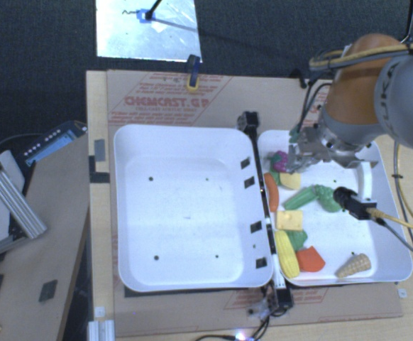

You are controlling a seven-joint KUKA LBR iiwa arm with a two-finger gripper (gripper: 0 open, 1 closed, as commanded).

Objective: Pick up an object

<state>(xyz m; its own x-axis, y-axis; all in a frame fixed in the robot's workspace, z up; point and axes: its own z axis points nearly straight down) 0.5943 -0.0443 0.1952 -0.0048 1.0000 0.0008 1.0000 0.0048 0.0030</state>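
Bench holding, as we record it:

1. Left shallow white plastic bin (185, 204). We see its bare floor with a few small dark dots.
2. Right shallow white plastic bin (394, 254), touching the left one along a shared middle wall. Its far part is hidden under the arm.
3. Grey two-finger gripper (296, 160), low over the far left corner of the right bin. We cannot tell whether the claw is wide, narrow or holding anything, as the wrist covers it from above.
4. Small purple and green plastic toy (279, 162), just left of the gripper and partly hidden by it. We cannot make out its shape, or whether the two touch.
5. Small yellow plastic chunk (290, 181), just near of the purple toy.
6. Orange plastic carrot (271, 190), lying along the middle wall.
7. Long green plastic pod (311, 195), lying across the bin's middle, its right end running under the robot's own parts.
8. Pale yellow square block (289, 220), near of the pod.
9. Yellow plastic corn cob (286, 253), by the middle wall at the near left.
10. Small dark green piece (299, 238), between cob and wedge and partly covered.
11. Orange-red plastic wedge (310, 260), just right of the cob.
12. Tan waffle-cone toy (353, 265), alone at the near right.
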